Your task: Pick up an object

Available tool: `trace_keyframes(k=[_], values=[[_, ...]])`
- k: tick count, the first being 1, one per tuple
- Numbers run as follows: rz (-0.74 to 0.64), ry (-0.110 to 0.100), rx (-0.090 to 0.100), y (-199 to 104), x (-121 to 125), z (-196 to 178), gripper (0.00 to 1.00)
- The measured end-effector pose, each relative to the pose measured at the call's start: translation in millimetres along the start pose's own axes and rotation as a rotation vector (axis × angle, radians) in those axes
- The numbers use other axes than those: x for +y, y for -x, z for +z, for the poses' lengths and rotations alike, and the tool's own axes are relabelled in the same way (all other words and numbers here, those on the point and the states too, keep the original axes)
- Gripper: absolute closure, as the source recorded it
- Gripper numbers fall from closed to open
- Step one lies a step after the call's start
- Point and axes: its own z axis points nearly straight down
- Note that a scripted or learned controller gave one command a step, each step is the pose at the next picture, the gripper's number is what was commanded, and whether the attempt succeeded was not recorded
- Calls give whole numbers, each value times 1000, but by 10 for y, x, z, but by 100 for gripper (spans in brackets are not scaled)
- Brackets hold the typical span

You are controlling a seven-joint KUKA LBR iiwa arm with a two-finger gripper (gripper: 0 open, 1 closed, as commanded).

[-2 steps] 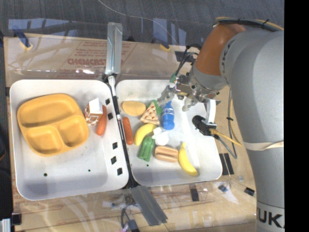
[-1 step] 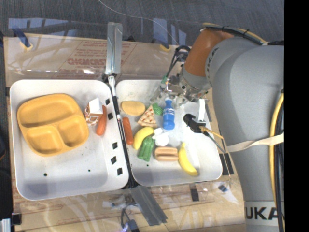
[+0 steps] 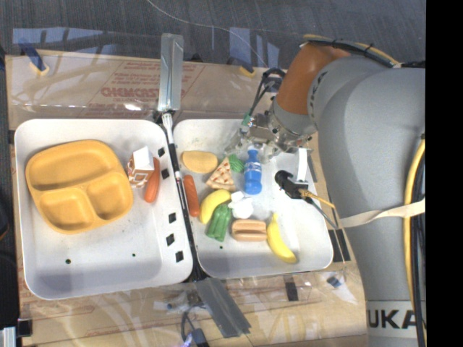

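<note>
Blue bottle [image 3: 252, 176] in right white bin [image 3: 318, 255], on bench [image 3: 87, 78].

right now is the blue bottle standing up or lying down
Lying down. The blue bottle rests on its side in the right bin, its length showing, white cap end toward the gripper.

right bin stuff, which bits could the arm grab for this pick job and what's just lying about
For the job: gripper, blue bottle, banana, hot dog, green pepper, pizza slice.

Lying about: yellow tray in the left bin, metal divider.
</note>
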Motion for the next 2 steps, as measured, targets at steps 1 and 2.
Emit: trace_keyframes(k=[1, 2], values=[[-6, 2, 0, -18, 12, -116, 100], [424, 0, 2, -456, -171, -18, 100]])
